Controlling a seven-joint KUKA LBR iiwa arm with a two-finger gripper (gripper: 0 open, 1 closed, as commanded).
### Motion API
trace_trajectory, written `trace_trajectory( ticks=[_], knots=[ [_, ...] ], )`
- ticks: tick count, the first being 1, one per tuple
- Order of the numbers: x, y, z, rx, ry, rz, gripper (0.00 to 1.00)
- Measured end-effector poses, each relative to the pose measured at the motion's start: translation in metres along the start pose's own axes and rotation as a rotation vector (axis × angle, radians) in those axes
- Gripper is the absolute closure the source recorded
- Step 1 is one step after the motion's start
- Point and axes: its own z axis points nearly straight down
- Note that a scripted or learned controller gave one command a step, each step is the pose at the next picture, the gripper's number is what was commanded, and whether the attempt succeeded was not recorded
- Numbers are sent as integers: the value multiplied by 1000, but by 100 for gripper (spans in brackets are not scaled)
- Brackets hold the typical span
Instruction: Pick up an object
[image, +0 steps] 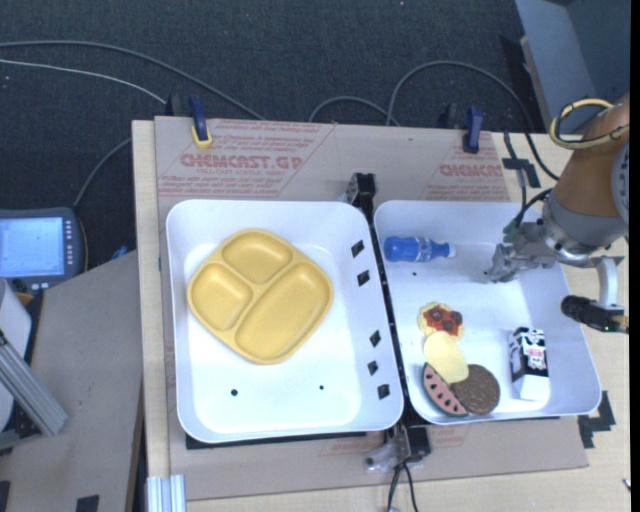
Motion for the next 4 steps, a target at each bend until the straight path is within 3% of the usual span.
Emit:
trace_trajectory(
  ticks=[3, 4],
  knots=[
    [0, -9, -147, -6, -3, -1, 100],
    [44, -16, -140, 3, 2, -4, 100]
  ],
)
